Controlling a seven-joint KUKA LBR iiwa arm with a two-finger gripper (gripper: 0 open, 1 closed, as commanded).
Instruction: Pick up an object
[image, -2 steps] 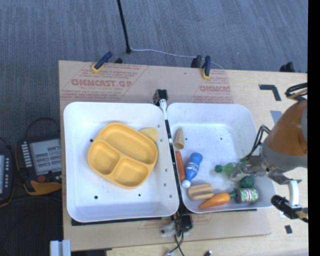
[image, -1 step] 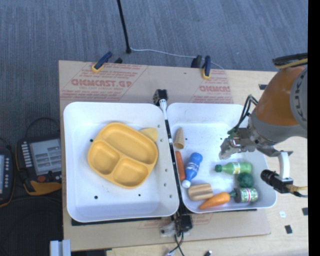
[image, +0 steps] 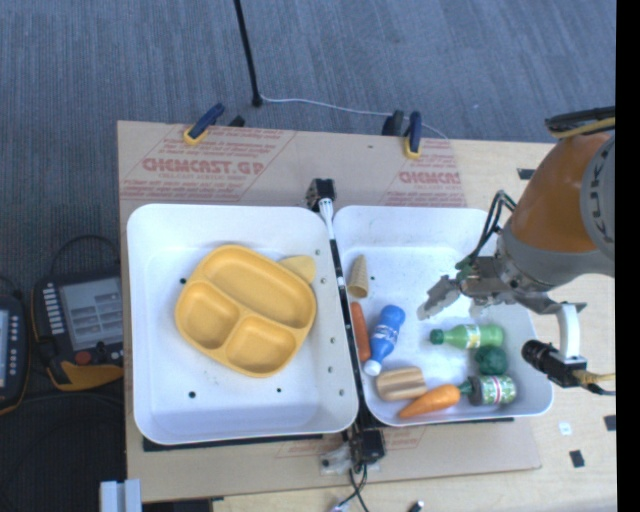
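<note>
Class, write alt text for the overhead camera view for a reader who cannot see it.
A grey robot arm's hand hovers over the right bin, above a green bottle, blue bottle, carrot and can. The left bin holds a yellow tray.

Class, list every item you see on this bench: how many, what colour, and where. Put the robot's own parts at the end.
Bins: 2, white, side by side on the bench.
Divided plate: 1, yellow, left bin.
Flat piece: 1, pale yellow, left bin, partly under the plate's far edge.
Cone: 1, tan, right bin, near the divider.
Blue bottle: 1, blue with white cap, right bin.
Thin stick: 1, orange-red, right bin, along the divider.
Bread roll: 1, tan, right bin.
Carrot: 1, orange, right bin's near edge.
Green bottle: 1, green, right bin.
Can: 1, green, right bin's near corner.
Clamps: 2, blue and yellow, board's far edge.
Gripper: 1, grey, above the right bin.
</note>
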